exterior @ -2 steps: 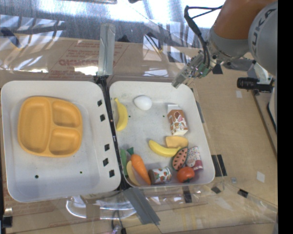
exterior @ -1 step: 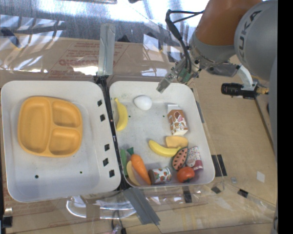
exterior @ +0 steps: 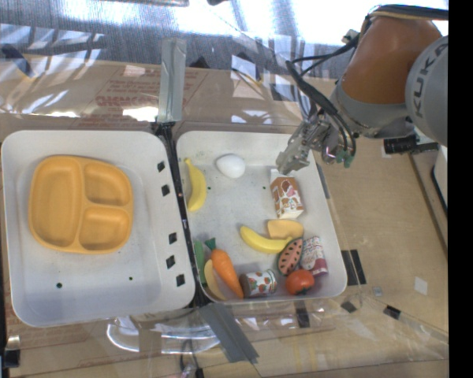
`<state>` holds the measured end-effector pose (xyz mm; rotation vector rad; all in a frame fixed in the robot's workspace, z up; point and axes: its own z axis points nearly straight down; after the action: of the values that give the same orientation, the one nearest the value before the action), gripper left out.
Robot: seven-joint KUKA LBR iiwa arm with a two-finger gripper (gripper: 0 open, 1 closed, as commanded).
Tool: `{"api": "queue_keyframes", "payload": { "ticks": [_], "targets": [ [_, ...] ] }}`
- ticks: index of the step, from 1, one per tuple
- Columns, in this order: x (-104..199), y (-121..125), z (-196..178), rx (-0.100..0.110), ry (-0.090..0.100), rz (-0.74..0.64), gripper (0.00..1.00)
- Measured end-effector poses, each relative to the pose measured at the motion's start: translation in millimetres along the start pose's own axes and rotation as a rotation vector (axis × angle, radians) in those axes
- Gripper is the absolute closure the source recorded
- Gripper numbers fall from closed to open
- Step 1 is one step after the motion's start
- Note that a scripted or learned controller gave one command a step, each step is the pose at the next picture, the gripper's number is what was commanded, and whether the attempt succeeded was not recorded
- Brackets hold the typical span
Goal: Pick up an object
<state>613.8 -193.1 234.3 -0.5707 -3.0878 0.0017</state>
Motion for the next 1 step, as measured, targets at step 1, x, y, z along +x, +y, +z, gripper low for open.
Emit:
{"api": "queue_keyframes", "payload": {
  "ticks": [1],
  "targets": [
    [-0.2, 0.6, -0.7, 0.0, -0.001, -0.001, 0.0]
  ]
}}
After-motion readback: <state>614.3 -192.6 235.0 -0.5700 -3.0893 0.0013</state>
